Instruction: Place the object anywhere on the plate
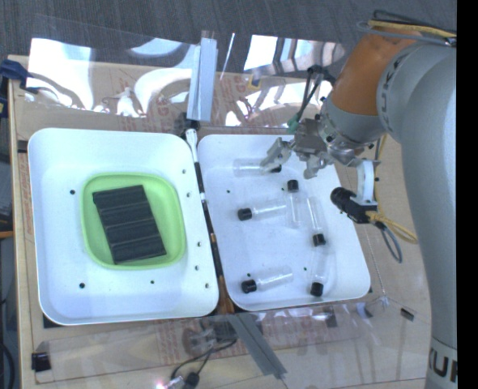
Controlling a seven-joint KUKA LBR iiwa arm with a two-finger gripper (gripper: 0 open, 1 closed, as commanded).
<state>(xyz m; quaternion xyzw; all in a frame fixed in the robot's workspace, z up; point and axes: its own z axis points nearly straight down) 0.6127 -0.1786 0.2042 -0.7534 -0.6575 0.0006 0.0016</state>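
Landmark: the green plate (170, 217), which lies in the middle of the left white bin (53, 217).
On the plate: a dark ribbed rectangular block (128, 224) lies flat across its middle, tilted a little, its long side running up and down the view.
Right bin (223, 217): it sits just right of the plate's bin, the two rims touching along a dark seam.
Task things: several clear vials with black caps lie scattered in the right bin, all well to the right of the plate and none on it.
Nearest vial (258, 212): it lies on its side right of the plate, its cap toward the plate.
Low vial (265, 281): right of the plate and below its level, lying on its side near the bin's lower rim.
Far vials: one (313, 221) stands farther right, running up and down with its cap at the low end; another (319, 275) lies below it by the bin's lower right corner.
Upper vial (251, 167): right of and above the plate, just left of the gripper's fingers.
Gripper (294, 162): it hangs over the upper part of the right bin, well right of the plate; its two fingers stand spread apart with nothing between them.
Arm (401, 87): grey with an orange band, it reaches in from the side farthest from the plate.
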